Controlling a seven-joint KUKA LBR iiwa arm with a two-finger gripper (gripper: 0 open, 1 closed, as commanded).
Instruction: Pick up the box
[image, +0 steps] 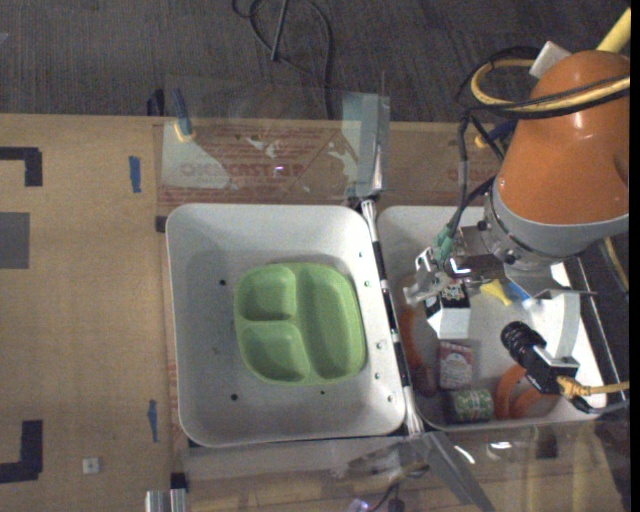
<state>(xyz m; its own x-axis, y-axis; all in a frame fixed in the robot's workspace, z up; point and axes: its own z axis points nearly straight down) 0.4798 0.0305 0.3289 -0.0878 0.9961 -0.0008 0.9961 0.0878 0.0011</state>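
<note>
A small red and white box (456, 365) stands in the right bin (400, 228), near its front. Just behind it is a white boxy thing (455, 323), right under my gripper (437, 285). The gripper hangs low over the middle of the right bin, at its left side. Whether it touches the white thing is unclear.
The left bin (200, 250) holds a green divided plate (298, 322). In the right bin, a green round thing (470, 404) and an orange thing (512, 392) lie at the front. A yellow and blue thing (502, 292) sits beside the gripper, and an orange strip (406, 335) runs along the left wall.
</note>
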